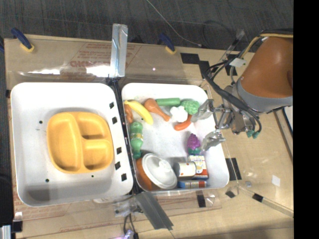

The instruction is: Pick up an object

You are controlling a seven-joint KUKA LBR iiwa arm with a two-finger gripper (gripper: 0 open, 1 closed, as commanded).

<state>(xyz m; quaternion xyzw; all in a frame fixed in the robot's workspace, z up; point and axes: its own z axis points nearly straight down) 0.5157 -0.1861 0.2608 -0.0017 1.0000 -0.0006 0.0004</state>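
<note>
My gripper [208, 124] hangs over the right edge of the right bin [164, 90], its two fingers spread wide apart with nothing between them. One fingertip sits near the green broccoli [190, 106], the other beside the purple grape bunch [194, 142]. A white piece [178, 113] and an orange-red chilli [182, 125] lie just left of the gripper. Further left are a yellow banana [140, 111], an orange drumstick [156, 108] and a green cucumber [167, 102]. A green corn-like piece [136, 135] lies along the bin's left wall.
The left bin [30, 103] holds a yellow divided tray [79, 141]. At the right bin's front sit an orange bowl with a white lid [158, 172], a small can [186, 170] and a carton [198, 164]. The arm's orange band [266, 66] is at right.
</note>
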